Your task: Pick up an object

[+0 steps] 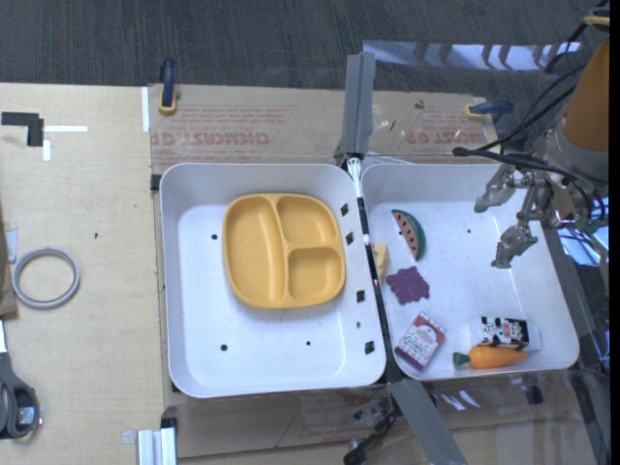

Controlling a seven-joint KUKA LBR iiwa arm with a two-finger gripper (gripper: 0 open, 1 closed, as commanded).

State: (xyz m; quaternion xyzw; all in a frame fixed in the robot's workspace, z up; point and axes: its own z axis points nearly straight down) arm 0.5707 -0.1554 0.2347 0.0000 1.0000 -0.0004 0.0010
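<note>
From the camera above the bench, two shallow white bins sat side by side. The left bin [194, 356] carried a yellow divided plate [284, 250] with three compartments, resting toward its upper middle. The right bin [455, 201] held the small objects: a watermelon slice [410, 233] near its upper left, a pale yellow piece [381, 258] tucked against the divider between the bins, a purple piece [407, 284] just below that, a red-and-white packet [419, 342] lower down, and, in the lower right corner, a black-and-white carton [503, 331] touching an orange carrot [493, 356] lying just in front of it.

The gripper [511, 226] hung over the upper right part of the right bin, its two grey fingers spread apart with nothing between them, well clear of the toys. The arm's orange band [589, 95] showed at the right edge, with black cables trailing beside it.

On the wooden bench to the left lay a grey tape ring [45, 277] and, further down, scissors [16, 405].
</note>
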